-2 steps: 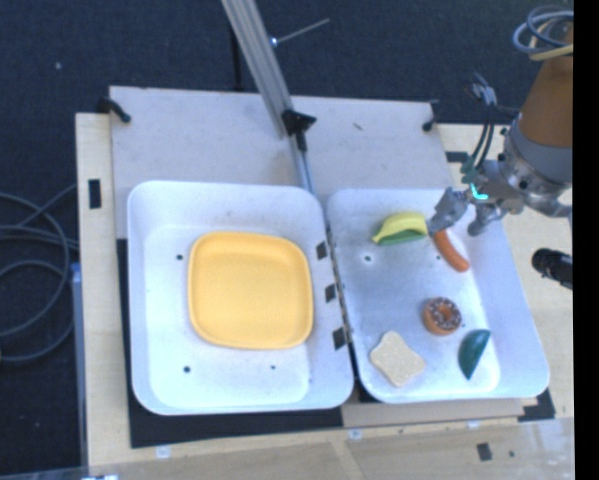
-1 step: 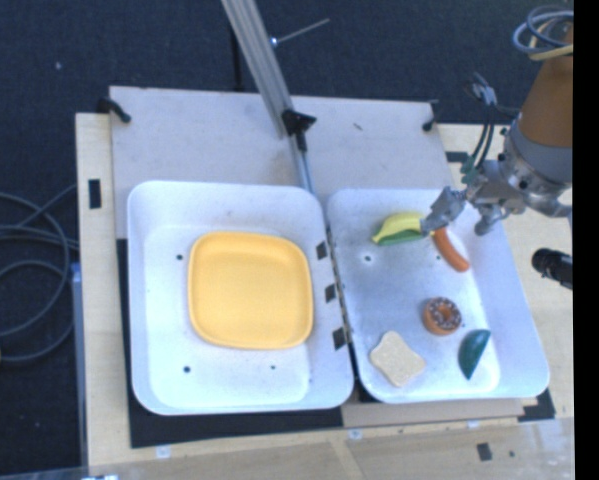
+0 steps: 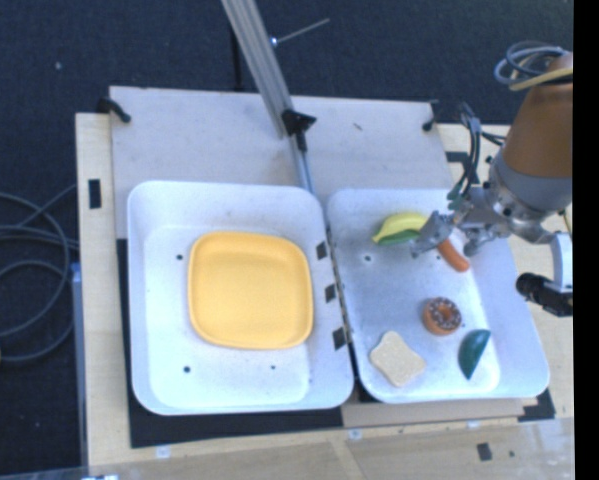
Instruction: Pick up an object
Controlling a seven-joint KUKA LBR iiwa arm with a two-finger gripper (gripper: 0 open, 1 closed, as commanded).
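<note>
Right now the grey KUKA arm with the orange band (image 3: 539, 128) is reaching in from the right and hanging its two-finger gripper (image 3: 447, 233) low over the upper part of the right-hand shallow white bin (image 3: 509, 368). Whether the gripper is spread or closed is something I cannot tell, since the wrist body and cables are covering that part. Just beside the gripper, on its lower right, a small orange carrot-shaped toy (image 3: 455, 257) is lying on the bin floor, its long axis running diagonally from upper left to lower right, and its upper end is sitting at or under the gripper tip, so contact cannot be judged. On the gripper's other side, to the left, a yellow-and-green banana-shaped toy (image 3: 399, 228) is lying with its long axis roughly left to right, close to the tip but not clearly touching. Judging by position, these 2 are the likely candidates, and the carrot looks the nearer. Nothing is visibly lifted, so the pick appears not yet made. Further down the same bin, well apart from the gripper, 3 more things are resting: a round brown doughnut-like toy (image 3: 442, 316), a tan slice-of-bread toy (image 3: 396, 358) and a dark green leaf-shaped piece (image 3: 473, 353). The left-hand white bin (image 3: 159, 208) is carrying a square yellow plastic plate (image 3: 250, 290).
</note>
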